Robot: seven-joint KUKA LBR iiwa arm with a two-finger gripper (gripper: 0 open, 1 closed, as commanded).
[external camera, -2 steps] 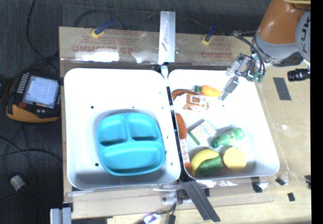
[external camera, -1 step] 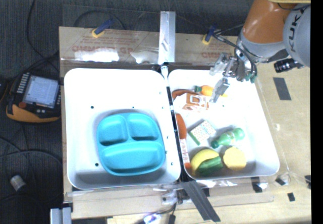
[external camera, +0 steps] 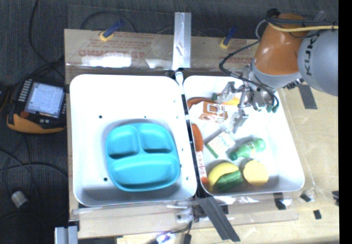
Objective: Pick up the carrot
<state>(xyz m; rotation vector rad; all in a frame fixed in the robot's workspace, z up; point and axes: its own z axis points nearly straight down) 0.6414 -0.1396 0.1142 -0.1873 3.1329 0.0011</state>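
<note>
The carrot (external camera: 197, 139) is a slim orange piece lying lengthwise against the left wall of the right bin (external camera: 286, 127). My gripper (external camera: 234, 107) hangs over the back middle of that bin, to the right of the carrot and further back, apart from it. Its two metal fingers (external camera: 225, 94) stand open with nothing held between them. The orange-banded wrist (external camera: 278, 50) sits behind it at the upper right.
An orange-and-white packet (external camera: 212, 111) lies just left of the gripper. A white card (external camera: 220, 143), a green bottle (external camera: 246, 148), a yellow fruit (external camera: 220, 170), a green vegetable (external camera: 228, 179) and a yellow ball (external camera: 255, 172) crowd the bin's front. A blue divided plate (external camera: 144, 155) lies in the left bin (external camera: 88, 105).
</note>
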